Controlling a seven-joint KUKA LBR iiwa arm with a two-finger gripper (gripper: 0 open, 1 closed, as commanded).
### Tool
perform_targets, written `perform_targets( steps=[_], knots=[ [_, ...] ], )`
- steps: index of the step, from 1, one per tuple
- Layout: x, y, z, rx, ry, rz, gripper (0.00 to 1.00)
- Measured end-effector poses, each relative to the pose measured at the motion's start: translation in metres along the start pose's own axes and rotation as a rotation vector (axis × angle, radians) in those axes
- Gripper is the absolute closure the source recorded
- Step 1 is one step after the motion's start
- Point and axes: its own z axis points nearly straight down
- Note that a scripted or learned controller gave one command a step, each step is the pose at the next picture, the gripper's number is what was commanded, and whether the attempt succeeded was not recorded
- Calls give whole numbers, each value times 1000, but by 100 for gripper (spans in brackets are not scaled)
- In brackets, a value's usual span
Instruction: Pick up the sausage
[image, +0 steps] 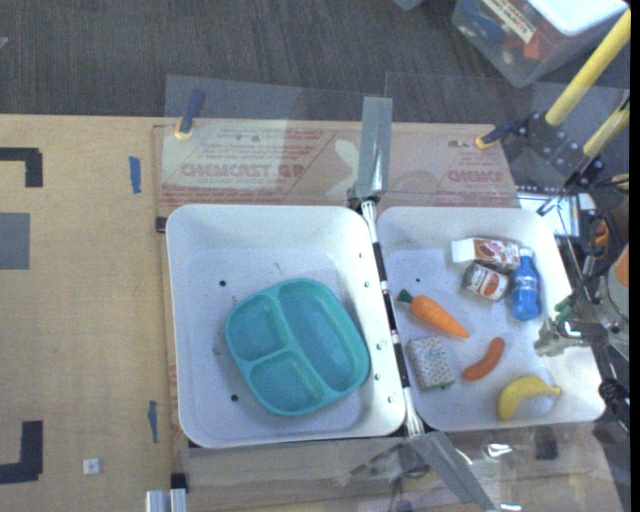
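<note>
In the right bin (440, 225), the sausage (484, 359) lies on the white floor toward the near edge, slanted, apart from its neighbours. A carrot (437, 314) with a green top lies just up and left of it, a small grey speckled sponge (431, 362) sits to its left, and a banana (527, 395) rests near the bin's front right corner. Farther back are a blue bottle (525, 288), a small can (487, 282) and a flat white packet (487, 251), close together. The left bin (200, 240) holds a teal divided plate (297, 345) with three compartments. At the right rim of the right bin, the gripper (572, 335) hangs beside the sausage but well clear of it; the view is too blurred there to tell whether it is open or closed. Both bins rest on the bench (80, 300).
</note>
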Motion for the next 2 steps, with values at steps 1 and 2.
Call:
perform_targets(
  steps=[1, 2],
  knots=[
    [1, 0, -35, 1, 0, 265, 100],
    [0, 0, -45, 1, 0, 390, 100]
  ],
)
